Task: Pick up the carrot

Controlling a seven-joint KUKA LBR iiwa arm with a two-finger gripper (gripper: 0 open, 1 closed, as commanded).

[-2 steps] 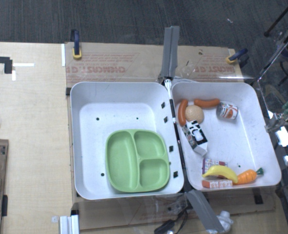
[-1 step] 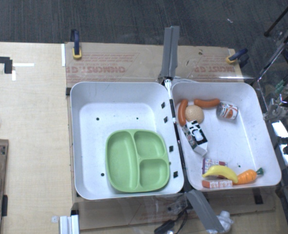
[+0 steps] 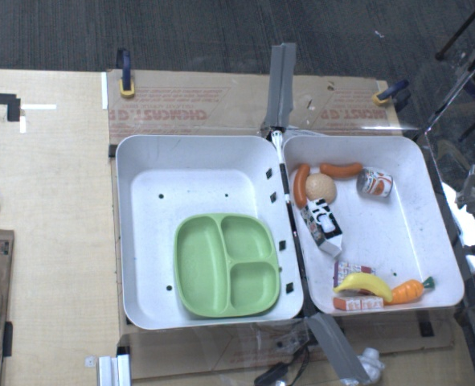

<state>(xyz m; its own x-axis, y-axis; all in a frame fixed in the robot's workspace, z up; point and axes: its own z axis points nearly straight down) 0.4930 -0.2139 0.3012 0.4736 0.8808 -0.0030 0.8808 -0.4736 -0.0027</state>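
In the right bin's (image 3: 430,215) near corner, the carrot (image 3: 408,290) is lying against the banana (image 3: 364,285), crowding your approach; gripper state: you cannot tell.

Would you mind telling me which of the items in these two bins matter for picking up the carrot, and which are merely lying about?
For the job:
carrot, near corner of the right bin

Lying about:
banana
two sausages
egg
can
small carton
green divided plate in the left bin
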